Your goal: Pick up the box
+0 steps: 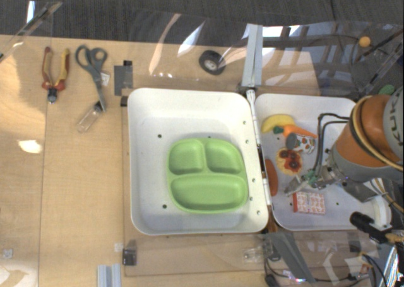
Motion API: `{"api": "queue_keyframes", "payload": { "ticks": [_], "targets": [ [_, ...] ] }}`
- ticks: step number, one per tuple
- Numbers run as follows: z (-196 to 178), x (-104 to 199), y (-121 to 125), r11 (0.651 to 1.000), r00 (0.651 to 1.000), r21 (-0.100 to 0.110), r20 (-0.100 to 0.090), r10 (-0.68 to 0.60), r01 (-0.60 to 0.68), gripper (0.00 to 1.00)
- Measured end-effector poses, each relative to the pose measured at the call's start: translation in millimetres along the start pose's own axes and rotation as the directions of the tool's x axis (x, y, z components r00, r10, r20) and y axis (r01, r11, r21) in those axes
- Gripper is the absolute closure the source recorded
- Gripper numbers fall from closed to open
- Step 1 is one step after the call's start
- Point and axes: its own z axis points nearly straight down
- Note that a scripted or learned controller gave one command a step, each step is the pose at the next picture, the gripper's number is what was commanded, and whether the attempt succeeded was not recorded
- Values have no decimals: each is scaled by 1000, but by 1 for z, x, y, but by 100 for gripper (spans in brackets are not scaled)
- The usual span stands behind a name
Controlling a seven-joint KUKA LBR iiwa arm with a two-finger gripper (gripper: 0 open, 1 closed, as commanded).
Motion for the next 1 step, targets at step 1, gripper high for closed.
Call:
{"api": "queue_keyframes", "payload": {
  "ticks": [1],
  "targets": [
    [-2, 23, 6, 1000, 1000, -2, 13, 24, -24, 0]
  ]
}}
